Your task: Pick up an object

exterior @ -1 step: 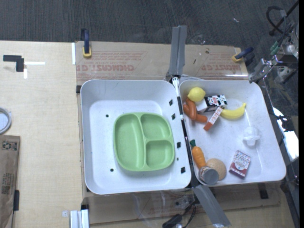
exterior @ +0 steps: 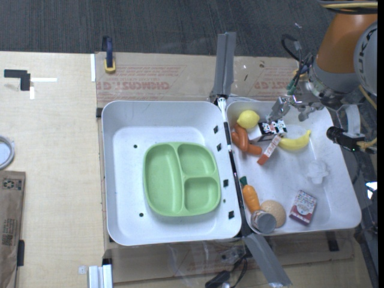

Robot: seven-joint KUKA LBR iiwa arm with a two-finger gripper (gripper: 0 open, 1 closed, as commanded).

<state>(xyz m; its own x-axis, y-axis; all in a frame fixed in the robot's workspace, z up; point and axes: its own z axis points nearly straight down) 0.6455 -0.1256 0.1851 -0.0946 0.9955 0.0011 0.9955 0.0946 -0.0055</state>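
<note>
Green tray (exterior: 182, 179) sits in left bin (exterior: 114, 161). Right bin (exterior: 336, 209) holds lemon (exterior: 248, 119), orange pieces (exterior: 243, 140), carrot (exterior: 250, 197), can (exterior: 264, 221), small black-white item (exterior: 272, 126), banana (exterior: 295, 141), red box (exterior: 303, 207). Gripper (exterior: 281, 108) at bin's upper edge, just above black-white item, right of lemon; grip state can't be told. Arm (exterior: 342, 47) at right.

Robotics lab, wooden bench (exterior: 48, 125), two white bins (exterior: 120, 221), robot arm (exterior: 342, 47) overhead
</note>
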